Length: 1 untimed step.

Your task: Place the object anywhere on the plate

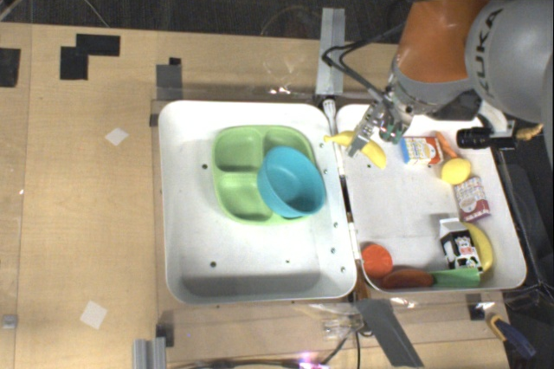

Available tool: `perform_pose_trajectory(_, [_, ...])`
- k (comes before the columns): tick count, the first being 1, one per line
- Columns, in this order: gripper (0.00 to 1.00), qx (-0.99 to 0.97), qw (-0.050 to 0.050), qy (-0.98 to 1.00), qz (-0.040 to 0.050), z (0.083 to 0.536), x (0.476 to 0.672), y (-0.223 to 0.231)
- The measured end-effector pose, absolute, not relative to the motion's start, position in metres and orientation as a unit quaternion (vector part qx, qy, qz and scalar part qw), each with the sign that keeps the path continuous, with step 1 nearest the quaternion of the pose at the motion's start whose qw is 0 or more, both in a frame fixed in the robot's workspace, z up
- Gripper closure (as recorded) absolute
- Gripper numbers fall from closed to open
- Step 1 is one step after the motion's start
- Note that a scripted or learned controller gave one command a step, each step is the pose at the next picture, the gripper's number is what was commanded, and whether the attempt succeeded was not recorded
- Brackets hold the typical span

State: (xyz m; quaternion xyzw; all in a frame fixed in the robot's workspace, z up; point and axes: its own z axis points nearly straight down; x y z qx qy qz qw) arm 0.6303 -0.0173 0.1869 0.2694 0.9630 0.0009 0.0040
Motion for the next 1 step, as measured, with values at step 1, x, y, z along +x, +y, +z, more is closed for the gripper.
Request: perform_pose_trajectory(1, [0.00, 0.269, 0.004, 0.963, 0.0010, 0.1869, 0.6303, -0.0174])
